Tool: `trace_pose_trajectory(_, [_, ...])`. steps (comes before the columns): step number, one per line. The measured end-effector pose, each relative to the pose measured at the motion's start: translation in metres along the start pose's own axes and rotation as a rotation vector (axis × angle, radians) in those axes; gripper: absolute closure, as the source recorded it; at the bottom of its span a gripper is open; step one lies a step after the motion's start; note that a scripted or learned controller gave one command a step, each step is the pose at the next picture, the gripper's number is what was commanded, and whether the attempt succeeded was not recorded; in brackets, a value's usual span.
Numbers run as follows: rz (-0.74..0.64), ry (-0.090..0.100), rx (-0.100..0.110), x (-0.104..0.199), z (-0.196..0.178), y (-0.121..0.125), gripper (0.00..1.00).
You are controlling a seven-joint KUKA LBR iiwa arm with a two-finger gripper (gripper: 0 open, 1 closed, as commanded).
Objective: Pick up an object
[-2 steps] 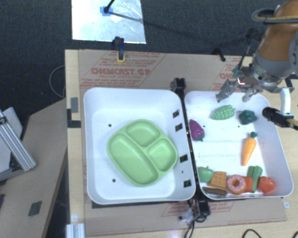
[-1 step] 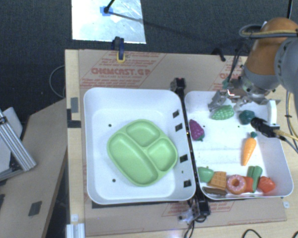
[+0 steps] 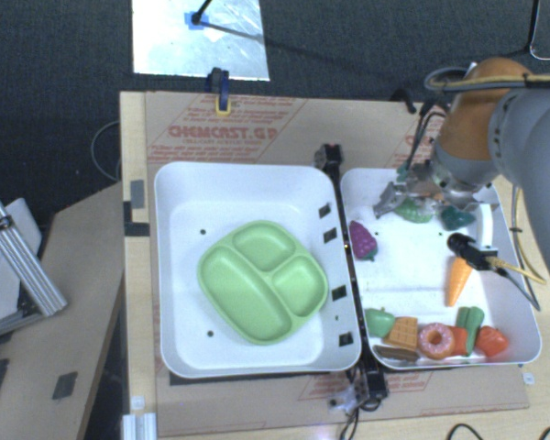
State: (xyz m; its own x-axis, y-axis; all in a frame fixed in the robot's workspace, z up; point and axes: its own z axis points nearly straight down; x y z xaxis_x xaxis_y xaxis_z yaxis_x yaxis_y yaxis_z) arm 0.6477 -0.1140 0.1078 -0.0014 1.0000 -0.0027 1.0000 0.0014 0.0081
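Observation:
My gripper is low in the far part of the right bin. It hangs right over a green toy, and a teal toy lies just to the right of that. I cannot see whether the green toy is gripped. A purple toy lies by the bin's left wall. An orange carrot lies mid-right.
Along the right bin's near edge lie a green pepper, a waffle, a pink donut, a green piece and a red tomato. The left bin holds a green divided plate.

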Motion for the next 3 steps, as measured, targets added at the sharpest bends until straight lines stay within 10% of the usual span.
trace_pose_trajectory(1, [0.001, 0.0, -0.004, -0.001, -0.004, 0.003, 0.0])
trace_pose_trajectory(2, [0.002, -0.003, -0.004, -0.003, -0.014, 0.002, 1.0])
trace_pose_trajectory(3, [-0.002, 0.003, 0.005, -0.002, -0.059, 0.011, 1.0])
